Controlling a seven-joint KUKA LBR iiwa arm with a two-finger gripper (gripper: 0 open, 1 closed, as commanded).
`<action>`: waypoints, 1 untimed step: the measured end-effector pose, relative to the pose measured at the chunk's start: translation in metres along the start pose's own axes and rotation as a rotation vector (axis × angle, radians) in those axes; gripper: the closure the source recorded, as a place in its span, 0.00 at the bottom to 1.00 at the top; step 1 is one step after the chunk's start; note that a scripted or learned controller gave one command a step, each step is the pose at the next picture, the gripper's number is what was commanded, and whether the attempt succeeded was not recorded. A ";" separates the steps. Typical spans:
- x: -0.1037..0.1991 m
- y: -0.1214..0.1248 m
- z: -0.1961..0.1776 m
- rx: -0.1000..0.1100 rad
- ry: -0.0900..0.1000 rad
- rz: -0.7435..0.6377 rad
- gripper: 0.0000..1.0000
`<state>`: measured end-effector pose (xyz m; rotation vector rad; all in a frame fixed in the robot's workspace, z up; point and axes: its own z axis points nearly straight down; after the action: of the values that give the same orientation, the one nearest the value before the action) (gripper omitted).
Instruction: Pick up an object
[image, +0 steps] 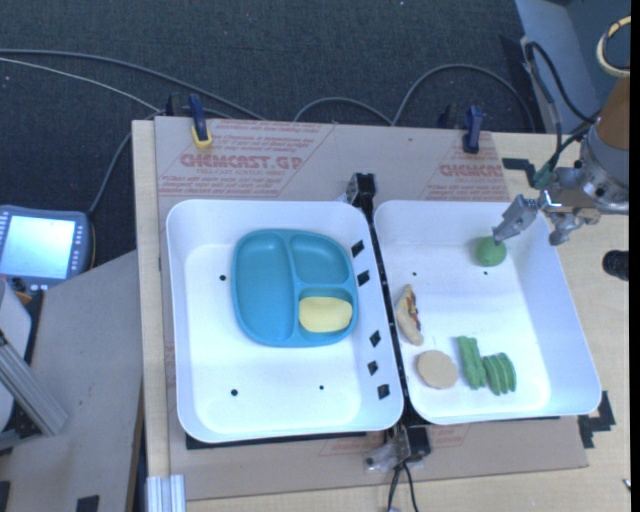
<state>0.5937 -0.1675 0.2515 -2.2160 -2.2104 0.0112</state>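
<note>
On the left, a yellow piece (325, 314) sits in a blue divided plate (270, 290), seemingly sorted; rightward, a flat snack (408, 312), tan disc (436, 369) and green pods (487, 367) lie loose. Farthest right, the gripper (536, 228) hangs spread and empty, one finger touching a green ball (490, 252), probably its target

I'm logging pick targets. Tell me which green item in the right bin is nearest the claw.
The green ball, at the bin's far side, right beside the claw. The other green item, the ridged green piece, lies at the near side, next to the tan disc.
</note>
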 end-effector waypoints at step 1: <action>0.000 0.002 -0.007 -0.012 -0.003 -0.003 0.00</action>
<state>0.5960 -0.1671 0.2584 -2.2202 -2.2212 0.0002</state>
